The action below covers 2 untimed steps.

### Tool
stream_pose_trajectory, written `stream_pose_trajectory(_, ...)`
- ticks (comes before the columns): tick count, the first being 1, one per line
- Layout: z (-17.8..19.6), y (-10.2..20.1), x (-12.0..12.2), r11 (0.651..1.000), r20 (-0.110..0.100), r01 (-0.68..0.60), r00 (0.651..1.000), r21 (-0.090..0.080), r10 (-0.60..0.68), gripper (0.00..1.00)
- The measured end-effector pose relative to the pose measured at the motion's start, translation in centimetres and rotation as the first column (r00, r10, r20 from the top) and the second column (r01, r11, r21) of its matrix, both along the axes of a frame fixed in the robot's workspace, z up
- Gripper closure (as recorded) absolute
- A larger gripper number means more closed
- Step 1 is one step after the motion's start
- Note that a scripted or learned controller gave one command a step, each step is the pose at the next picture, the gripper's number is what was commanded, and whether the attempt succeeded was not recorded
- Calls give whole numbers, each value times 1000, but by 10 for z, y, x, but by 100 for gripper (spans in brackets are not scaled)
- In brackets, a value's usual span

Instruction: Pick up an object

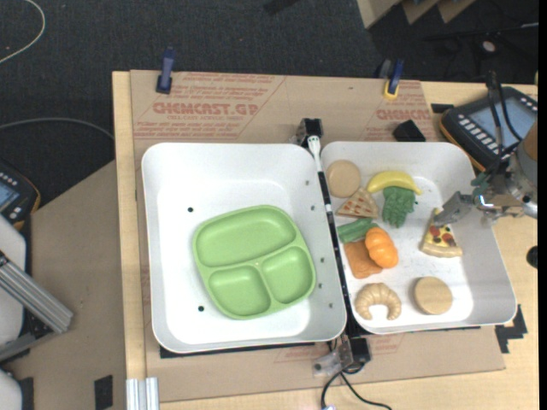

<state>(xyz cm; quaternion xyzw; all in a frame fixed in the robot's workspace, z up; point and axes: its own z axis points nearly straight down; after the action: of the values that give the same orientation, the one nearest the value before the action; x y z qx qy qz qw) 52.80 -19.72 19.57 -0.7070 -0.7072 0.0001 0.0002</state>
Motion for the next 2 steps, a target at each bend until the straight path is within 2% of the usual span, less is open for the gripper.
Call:
stream_pose_trajectory(1, -91, 60, -53, 1000, -13, -2, 1000, 7, 2, 0)
stream_pose_trajectory(2, -75, 55, -49, 1000, 3, 1, 1000, -2, -1, 100)
